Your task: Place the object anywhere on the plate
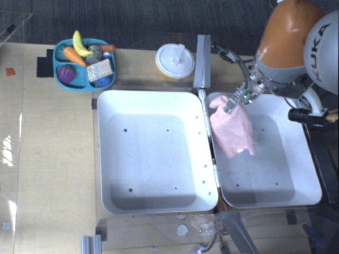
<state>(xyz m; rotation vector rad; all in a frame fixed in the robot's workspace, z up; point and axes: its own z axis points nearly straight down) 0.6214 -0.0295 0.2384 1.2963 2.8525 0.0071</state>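
The claw [231, 106] is closed on the upper part of a pink cloth [233, 131], and the cloth hangs down from it over the right bin [275, 189], near this bin's left wall. The left bin [153, 152] stands just beside it. On the table [47, 157], behind the bins, there is a blue plate [79, 84] with toy food and a white lidded cup [175, 61].

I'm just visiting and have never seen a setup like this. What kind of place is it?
Probably a robotics lab test bench. A KUKA arm reaches over two white bins, a pink cloth hanging at its fingers, with a blue tray of toy food nearby.
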